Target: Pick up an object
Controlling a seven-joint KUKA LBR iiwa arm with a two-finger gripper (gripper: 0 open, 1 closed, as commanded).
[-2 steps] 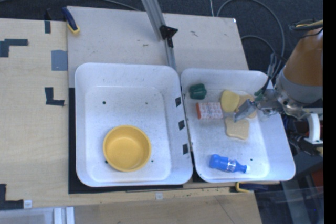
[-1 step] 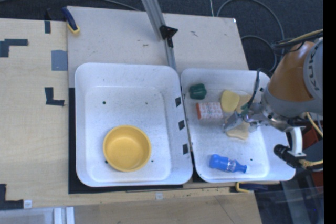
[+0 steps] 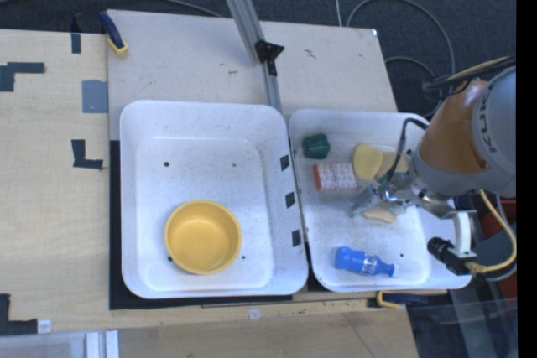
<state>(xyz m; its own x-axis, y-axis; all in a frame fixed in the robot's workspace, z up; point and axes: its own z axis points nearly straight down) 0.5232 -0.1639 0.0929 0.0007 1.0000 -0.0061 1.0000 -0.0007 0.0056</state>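
while the arm (image 3: 470, 138) reached in from the right, its gripper (image 3: 373, 203) hung low over the right bin (image 3: 403, 268).

bent at the orange band, the grey arm leaned leftward with its metal fingers (image 3: 362, 205) spread narrowly and closed on nothing. a pale tan piece (image 3: 382, 215) lay just under and beside the fingertips; touching or not, i could not tell. a yellow round object (image 3: 367, 161) sat just above the gripper, a red-and-white can (image 3: 334, 177) lay on its side to the left, a green object (image 3: 315, 147) near the bin's top left, and a blue bottle (image 3: 362, 262) lay well below. a yellow bowl (image 3: 203, 236) sat in the left bin (image 3: 151, 130).
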